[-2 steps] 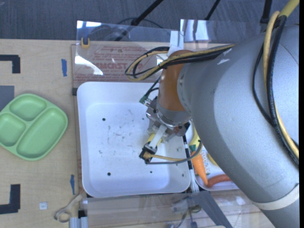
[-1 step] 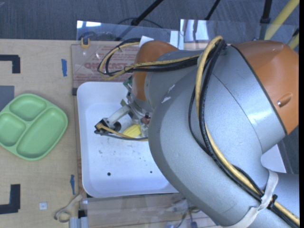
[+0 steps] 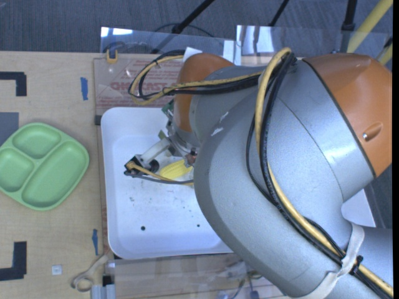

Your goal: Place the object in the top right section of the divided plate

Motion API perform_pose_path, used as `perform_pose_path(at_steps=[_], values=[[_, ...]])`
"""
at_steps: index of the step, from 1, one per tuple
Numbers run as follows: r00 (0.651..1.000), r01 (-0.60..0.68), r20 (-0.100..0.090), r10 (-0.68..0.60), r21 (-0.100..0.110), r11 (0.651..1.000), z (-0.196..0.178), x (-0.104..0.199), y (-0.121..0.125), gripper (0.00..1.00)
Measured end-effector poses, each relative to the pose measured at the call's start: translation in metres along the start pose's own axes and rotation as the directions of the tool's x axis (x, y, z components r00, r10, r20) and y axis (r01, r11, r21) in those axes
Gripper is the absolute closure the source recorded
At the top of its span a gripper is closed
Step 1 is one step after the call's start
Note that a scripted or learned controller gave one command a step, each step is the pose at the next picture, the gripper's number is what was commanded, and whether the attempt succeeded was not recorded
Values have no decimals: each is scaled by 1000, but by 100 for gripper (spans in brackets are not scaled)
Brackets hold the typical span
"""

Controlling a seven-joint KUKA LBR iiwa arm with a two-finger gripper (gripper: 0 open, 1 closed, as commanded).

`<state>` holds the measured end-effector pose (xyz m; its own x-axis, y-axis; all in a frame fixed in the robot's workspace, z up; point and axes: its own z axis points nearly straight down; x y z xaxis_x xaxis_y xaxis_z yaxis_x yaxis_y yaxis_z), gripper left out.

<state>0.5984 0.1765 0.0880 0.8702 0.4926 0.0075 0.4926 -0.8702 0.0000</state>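
Nearest to the camera, the grey arm (image 3: 293, 185) with its orange band covered the right side of the bench and was bent down into the white bin (image 3: 149, 229). Its pincer (image 3: 179, 154) was low over the upper middle of the bin, under the wrist, so I could not tell whether it was open or closed. Just beside it, on the bin floor, lay a yellow thing (image 3: 176, 169), half hidden. I judged it to be the object to pick, and the low pose served to reach it. Well apart, near the left edge of the bench (image 3: 50, 80), the green divided plate (image 3: 83, 157) lay flat, with its top right section free for the object.
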Motion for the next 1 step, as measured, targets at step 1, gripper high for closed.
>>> perform_pose_path(at_steps=[1], values=[[937, 349, -3, -349, 5, 937, -18, 16, 74, 0]])
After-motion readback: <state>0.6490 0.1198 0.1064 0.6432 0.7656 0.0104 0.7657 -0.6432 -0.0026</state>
